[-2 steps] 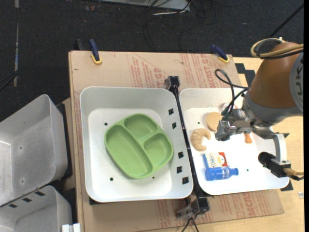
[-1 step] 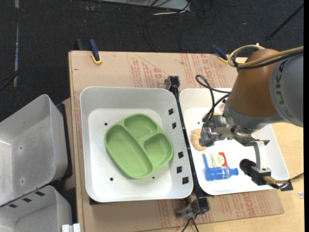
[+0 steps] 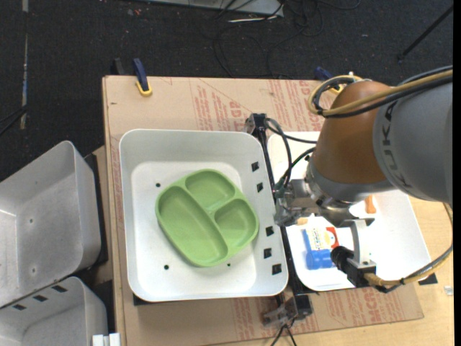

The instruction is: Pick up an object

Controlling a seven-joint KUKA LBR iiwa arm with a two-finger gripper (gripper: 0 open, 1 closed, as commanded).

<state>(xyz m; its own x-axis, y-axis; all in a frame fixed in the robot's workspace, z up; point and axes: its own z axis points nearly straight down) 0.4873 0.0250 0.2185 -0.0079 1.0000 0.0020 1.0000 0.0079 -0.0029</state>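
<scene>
A green plate (image 3: 207,216) with three compartments lies flat in the middle of the left bin (image 3: 137,157). In the right bin (image 3: 410,229) a small blue and white box (image 3: 317,247) lies near the front left corner, with a red and white bit at its upper right. A small orange piece (image 3: 370,205) peeks out by the arm's edge. The arm's orange band and grey wrist hang over the right bin's left half. My gripper (image 3: 311,211) points down just above the blue box, close to the wall between the bins, and the wrist hides most of it.
Both bins rest on a cardboard-covered bench (image 3: 216,96) with a yellow-tipped clamp (image 3: 142,79) at its back left. Black cables (image 3: 277,146) run along the divide between the bins. Spare white bins (image 3: 43,215) stand off the bench at the left.
</scene>
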